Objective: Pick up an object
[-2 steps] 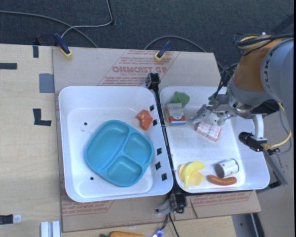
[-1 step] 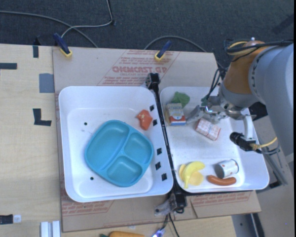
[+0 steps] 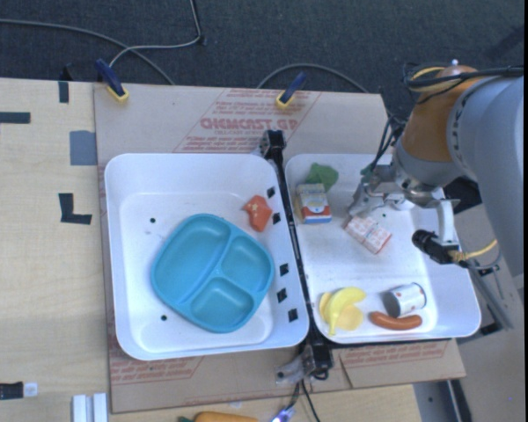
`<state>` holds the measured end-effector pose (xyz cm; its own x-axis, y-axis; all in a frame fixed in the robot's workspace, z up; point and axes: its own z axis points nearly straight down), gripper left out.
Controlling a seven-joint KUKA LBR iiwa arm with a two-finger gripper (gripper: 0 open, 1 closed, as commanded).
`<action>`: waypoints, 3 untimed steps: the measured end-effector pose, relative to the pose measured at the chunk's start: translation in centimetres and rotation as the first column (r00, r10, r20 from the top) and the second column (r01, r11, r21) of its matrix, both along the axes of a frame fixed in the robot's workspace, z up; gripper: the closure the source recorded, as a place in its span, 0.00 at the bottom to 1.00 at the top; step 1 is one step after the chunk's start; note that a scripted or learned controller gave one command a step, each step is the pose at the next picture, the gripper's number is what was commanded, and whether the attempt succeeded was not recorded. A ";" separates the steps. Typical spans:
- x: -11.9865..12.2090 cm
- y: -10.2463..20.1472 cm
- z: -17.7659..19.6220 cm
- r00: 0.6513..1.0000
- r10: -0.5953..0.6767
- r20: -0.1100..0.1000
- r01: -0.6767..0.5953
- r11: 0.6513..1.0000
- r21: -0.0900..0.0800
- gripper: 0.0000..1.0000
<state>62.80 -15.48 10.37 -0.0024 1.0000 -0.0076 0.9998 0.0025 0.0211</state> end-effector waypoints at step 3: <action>3.6 -5.3 -1.7 1.000 0.000 -0.016 0.000 1.000 0.004 0.00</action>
